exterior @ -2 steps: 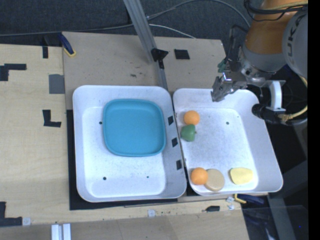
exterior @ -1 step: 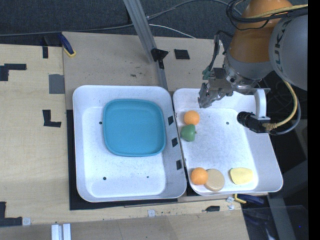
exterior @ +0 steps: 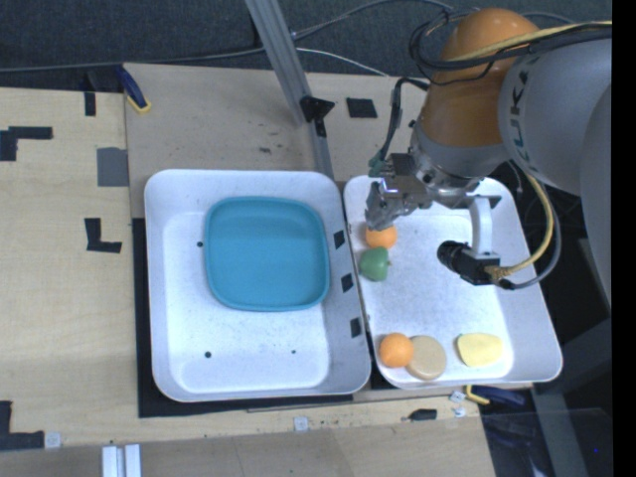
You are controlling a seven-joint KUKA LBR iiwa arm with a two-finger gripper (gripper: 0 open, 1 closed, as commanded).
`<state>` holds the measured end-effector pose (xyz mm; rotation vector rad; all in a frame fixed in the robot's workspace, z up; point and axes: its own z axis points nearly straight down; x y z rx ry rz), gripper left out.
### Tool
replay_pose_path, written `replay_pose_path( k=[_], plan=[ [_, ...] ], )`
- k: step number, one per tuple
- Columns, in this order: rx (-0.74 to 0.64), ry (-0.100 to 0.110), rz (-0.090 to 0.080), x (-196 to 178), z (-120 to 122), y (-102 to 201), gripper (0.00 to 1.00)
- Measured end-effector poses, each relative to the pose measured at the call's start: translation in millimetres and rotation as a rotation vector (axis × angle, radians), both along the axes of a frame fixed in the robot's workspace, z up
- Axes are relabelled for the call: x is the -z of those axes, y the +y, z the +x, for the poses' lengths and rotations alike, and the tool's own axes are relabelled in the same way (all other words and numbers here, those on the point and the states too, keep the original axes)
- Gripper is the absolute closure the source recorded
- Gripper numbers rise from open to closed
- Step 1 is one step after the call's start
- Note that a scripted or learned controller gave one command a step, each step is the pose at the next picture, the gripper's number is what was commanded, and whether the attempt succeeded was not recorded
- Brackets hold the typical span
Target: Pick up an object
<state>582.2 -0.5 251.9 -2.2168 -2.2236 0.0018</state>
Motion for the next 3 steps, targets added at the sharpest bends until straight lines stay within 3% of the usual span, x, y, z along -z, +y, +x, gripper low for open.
replay_pose_path(
  k=[2,3],
  plan=[
    [-0.001,-0.001,0.000,9.9,-33.0,89.3,1.00],
    [0.002,-0.001,0.000,9.7,-32.5,87.1,0.00]
  ],
)
